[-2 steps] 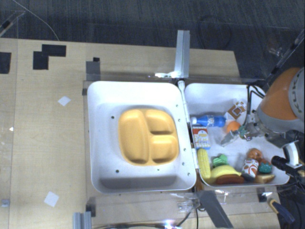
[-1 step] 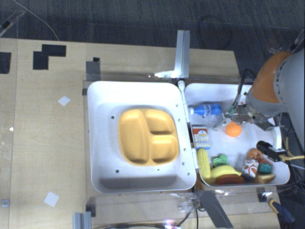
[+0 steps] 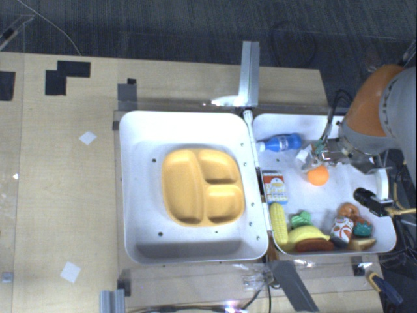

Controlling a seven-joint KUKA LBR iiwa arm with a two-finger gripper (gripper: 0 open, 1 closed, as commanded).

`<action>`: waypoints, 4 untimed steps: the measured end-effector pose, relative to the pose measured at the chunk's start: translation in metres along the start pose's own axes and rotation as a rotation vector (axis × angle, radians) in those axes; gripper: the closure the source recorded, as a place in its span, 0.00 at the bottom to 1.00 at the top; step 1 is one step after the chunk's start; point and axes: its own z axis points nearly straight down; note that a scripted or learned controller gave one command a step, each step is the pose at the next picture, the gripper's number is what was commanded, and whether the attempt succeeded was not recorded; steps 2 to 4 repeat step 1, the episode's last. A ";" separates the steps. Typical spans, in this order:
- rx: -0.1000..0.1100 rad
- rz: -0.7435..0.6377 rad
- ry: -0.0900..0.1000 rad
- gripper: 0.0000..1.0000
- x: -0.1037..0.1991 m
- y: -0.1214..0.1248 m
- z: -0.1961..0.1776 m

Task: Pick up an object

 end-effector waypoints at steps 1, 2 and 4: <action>0.012 0.158 0.008 1.00 0.078 0.035 -0.085; 0.012 0.158 0.008 1.00 0.078 0.035 -0.085; 0.012 0.158 0.008 1.00 0.078 0.035 -0.085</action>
